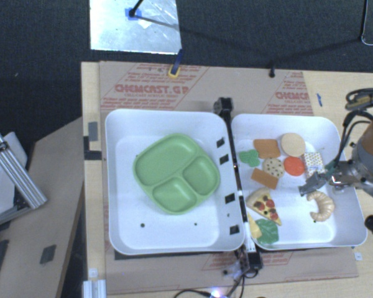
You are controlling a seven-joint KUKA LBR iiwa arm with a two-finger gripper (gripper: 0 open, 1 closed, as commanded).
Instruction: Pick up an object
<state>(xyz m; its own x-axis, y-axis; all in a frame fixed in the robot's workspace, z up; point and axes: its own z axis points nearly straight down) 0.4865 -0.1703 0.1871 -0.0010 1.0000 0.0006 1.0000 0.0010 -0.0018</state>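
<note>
Gripper: the gripper [312, 187] is reaching in from the right over the right bin [336, 132]; whether it is spread or pressed together, I cannot tell.
Croissant: a tan croissant [322, 206] is lying just near of the gripper tip, possibly touching.
Silver packet: a patterned packet [313, 162] is sitting just beyond the gripper.
Other food: a red disc [294, 166], round bun [293, 144], cookie [273, 167], pizza slice [265, 205] are lying to the left.
Left bin: the left bin [121, 166] is holding a green divided plate [176, 173].
</note>
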